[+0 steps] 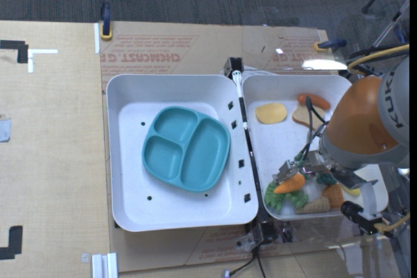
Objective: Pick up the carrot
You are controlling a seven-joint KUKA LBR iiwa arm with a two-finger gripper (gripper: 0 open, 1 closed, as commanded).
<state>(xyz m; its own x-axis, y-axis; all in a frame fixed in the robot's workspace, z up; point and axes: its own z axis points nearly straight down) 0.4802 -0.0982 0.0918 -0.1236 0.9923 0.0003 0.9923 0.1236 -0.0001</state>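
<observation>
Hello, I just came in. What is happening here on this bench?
A grey and orange robot arm reaches into the right bin to pick up the carrot. Its claw is right at the carrot, which lies on some green food near the bin's front edge. Whether the carrot is gripped yet cannot be told. The left bin holds a teal divided plate.
</observation>
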